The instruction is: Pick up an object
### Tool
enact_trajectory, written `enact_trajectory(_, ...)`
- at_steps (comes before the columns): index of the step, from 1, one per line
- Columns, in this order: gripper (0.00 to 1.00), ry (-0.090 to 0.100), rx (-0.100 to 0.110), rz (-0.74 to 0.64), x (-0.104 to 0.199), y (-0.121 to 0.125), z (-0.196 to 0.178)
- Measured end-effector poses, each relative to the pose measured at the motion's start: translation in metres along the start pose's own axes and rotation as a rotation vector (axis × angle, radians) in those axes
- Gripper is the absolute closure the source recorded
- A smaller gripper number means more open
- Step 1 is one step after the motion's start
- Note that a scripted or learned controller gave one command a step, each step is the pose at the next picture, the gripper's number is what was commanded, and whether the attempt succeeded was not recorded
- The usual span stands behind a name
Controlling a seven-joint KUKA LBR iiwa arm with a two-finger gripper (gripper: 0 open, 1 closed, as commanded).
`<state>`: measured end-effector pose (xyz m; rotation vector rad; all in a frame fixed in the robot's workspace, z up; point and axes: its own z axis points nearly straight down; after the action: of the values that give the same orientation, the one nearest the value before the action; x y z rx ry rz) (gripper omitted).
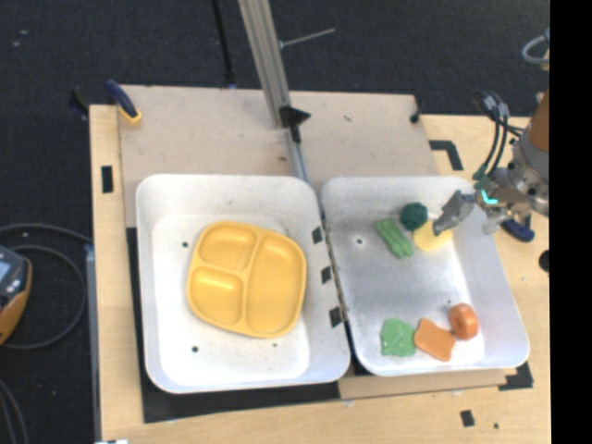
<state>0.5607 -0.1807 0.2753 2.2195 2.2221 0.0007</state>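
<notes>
Yellow item — hand adj., rt bin

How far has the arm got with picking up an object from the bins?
Done: the gripper has reached the right bin, at the yellow piece beside the dark green ball. In hand: nothing visibly lifted; whether it grips the yellow piece cannot be told. Left: grasp and raise an object. The orange pieces and the yellow tray lie untouched.

My bench is a pale board lying on dark speckled floor. At twelve o'clock an aluminium post rises from it. Black cables loop over the floor at nine o'clock.
</notes>
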Motion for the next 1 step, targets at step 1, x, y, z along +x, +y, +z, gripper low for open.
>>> enact_trajectory(1,0.0,0.0,0.0,0.0,0.0,0.0001,-0.0002)
